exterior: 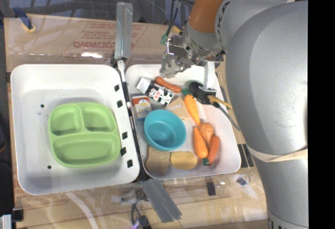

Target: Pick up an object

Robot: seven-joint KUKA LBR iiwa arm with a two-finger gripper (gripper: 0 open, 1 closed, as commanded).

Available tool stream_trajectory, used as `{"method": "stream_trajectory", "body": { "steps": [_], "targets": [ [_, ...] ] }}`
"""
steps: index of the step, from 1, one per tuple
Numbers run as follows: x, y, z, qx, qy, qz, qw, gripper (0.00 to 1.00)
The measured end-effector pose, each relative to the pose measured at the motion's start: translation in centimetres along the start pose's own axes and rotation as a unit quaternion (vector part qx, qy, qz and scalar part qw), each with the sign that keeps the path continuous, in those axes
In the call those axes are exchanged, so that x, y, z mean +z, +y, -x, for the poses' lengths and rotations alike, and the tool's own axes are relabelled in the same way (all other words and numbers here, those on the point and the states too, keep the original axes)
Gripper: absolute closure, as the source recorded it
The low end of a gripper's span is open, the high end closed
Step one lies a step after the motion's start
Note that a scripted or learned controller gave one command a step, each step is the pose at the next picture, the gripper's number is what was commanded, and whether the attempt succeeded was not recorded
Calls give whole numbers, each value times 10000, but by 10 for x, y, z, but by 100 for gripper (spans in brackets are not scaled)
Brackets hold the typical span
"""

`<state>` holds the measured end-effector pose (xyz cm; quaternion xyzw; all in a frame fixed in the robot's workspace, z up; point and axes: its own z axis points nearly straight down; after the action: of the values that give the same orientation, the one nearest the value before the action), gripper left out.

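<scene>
My gripper (168,69) hangs over the back of the right bin (230,157), just above a small orange-red sausage (167,84). Nothing shows between it and the toys below. In front of the sausage lies a black-and-white patterned box (160,95) with a white block (144,85) to its left. A teal bowl (165,129) sits mid-bin. An orange carrot (191,109) lies to the bowl's right, with further orange pieces (200,140) and a red sausage (213,149) nearer the front. A bread slice (157,160) and a yellow lump (183,160) rest at the front edge.
The left bin (26,170) holds a green divided plate (84,134). A grey metal bar (123,32) stands behind the divider between the bins. The arm's large grey body covers the right side of the bench. A small brown-labelled packet (140,106) lies against the right bin's left wall.
</scene>
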<state>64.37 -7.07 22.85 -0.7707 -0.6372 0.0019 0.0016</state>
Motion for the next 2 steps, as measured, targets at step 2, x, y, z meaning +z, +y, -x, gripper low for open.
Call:
{"method": "stream_trajectory", "body": {
  "steps": [2],
  "targets": [
    [16, -69, -33, -264, 3, -22, 9996, 100]
  ]
}}
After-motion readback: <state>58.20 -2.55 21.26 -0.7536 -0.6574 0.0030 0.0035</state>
